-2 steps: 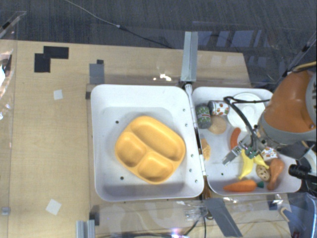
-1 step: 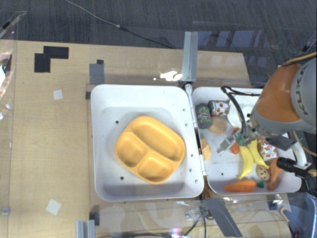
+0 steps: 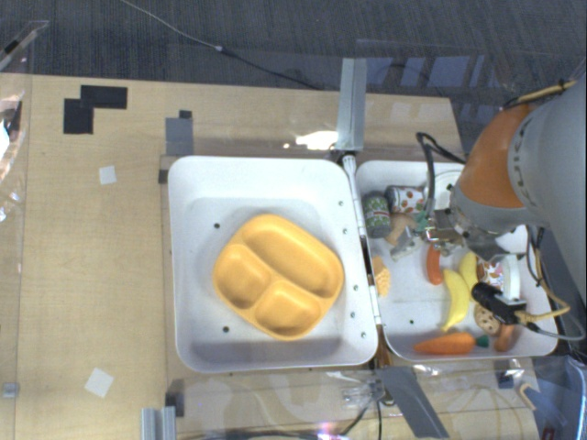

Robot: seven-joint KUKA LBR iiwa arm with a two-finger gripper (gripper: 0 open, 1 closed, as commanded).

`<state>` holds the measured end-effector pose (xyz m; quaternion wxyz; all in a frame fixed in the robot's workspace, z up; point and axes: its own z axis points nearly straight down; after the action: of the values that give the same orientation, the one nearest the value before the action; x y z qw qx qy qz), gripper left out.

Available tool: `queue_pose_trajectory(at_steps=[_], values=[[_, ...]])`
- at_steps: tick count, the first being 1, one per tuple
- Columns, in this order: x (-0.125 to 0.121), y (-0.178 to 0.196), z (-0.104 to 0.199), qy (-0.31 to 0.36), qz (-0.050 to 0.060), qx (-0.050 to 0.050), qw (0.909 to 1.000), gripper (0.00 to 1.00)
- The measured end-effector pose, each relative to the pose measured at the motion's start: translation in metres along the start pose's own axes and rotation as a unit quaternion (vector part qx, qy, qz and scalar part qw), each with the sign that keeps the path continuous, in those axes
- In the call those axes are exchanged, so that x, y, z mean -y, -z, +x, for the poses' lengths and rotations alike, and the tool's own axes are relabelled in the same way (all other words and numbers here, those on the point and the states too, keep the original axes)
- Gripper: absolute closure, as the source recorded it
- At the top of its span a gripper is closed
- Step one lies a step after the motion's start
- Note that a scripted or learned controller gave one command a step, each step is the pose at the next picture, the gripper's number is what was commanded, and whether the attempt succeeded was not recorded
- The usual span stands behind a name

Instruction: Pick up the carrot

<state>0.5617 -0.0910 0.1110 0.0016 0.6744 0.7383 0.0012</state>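
The carrot (image 3: 445, 344) lies on its side along the near wall of the right bin (image 3: 404, 333), an orange taper with its thicker end toward the right, where a darker brownish bit sits beside it. From my gripper (image 3: 438, 235) it is well below, toward the camera, and a touch to the right, with a banana (image 3: 456, 299) lying between us. A smaller orange-red piece (image 3: 433, 266) stands just under my gripper, and I take that to be some other toy, not my target, though it is small enough that I would not swear to it.

I judge I am at the approach step: my wrist hangs over the middle of the right bin, low among the clutter, and nothing of the carrot is near my fingers. Whether my fingers are spread or closed I cannot tell; the wrist and the cable hide them, and I see nothing held.

Next I need to travel toward the near wall, clear the banana, turn so my fingers straddle the carrot across its width, then come down. The wall close behind it leaves little room.

A can (image 3: 404, 196) and a round green thing (image 3: 377, 213) sit up and left of my gripper. The left bin (image 3: 197, 337) holds a yellow divided plate (image 3: 278, 274).
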Motion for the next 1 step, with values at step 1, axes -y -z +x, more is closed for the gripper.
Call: queue_pose_trajectory(at_steps=[1], values=[[0.0679,0.0079,0.0041,0.02,0.001,0.0,0.9998,0.0]])
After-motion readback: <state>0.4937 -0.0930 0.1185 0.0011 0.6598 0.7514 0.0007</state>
